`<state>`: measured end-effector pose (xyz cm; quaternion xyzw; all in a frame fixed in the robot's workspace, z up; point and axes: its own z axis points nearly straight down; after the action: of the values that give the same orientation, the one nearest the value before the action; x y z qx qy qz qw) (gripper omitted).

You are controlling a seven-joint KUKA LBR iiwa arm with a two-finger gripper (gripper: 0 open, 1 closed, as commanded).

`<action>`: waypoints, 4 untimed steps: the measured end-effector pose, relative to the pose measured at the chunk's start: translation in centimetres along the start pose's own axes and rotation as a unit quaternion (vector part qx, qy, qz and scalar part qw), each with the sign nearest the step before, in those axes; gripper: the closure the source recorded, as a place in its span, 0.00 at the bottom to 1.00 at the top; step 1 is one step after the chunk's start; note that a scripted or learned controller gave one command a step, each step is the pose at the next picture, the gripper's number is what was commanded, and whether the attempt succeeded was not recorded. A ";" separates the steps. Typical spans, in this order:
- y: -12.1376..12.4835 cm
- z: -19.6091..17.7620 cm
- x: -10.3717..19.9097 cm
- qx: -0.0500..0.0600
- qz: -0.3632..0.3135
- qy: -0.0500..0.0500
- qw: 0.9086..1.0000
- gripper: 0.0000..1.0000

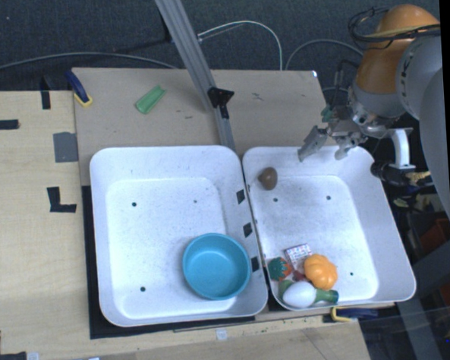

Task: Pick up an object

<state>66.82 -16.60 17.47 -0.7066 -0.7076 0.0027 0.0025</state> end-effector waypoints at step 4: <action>0.2 2.2 1.1 -0.006 0.000 0.000 1.000 1.00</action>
<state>67.03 -15.47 15.26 -0.7063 -0.7079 -0.0011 -0.0017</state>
